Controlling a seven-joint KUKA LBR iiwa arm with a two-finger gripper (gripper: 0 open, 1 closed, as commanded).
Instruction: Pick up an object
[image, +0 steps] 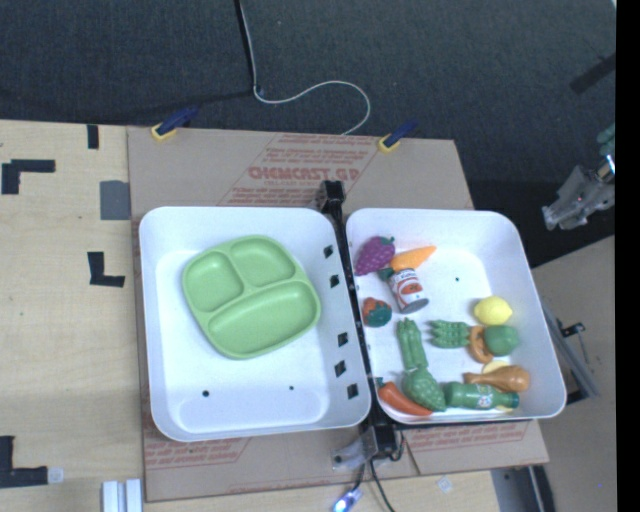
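Jaws: cannot tell | left bin (170, 400): green plate (250, 295) | right bin (505, 250): toy food (jumbled)

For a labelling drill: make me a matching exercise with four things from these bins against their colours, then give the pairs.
Things:
1. divided plate
2. grapes
3. lemon
4. can

Colours:
A. yellow
B. red and white
C. light green
D. purple

Pairs: 1-C, 2-D, 3-A, 4-B
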